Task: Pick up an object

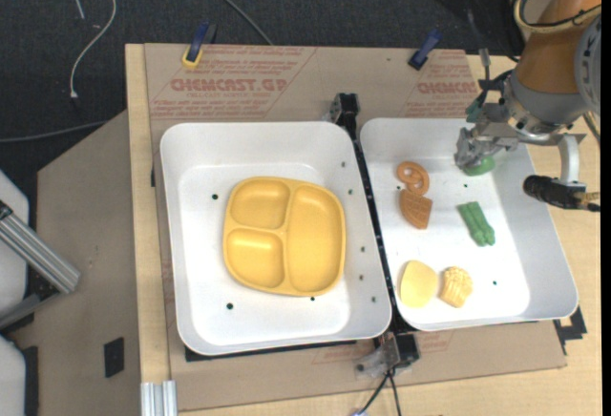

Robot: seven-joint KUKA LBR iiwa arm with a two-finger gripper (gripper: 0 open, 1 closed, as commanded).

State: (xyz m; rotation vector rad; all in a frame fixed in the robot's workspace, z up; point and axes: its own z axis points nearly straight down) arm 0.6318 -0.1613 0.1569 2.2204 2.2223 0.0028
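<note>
Five pieces sit in the right bin [544, 242]: corn [455, 286] lowest, green pod [474, 221] mid-frame. My pincer [474, 156] hangs upper right, something green [482, 161] at its tip; can't tell if it's gripped. Pickup unconfirmed so far.

bench [95, 242] | cardboard sheet [286, 80] (printed red) | 2 white bins: left bin [191, 309], right bin [544, 280]
</note>
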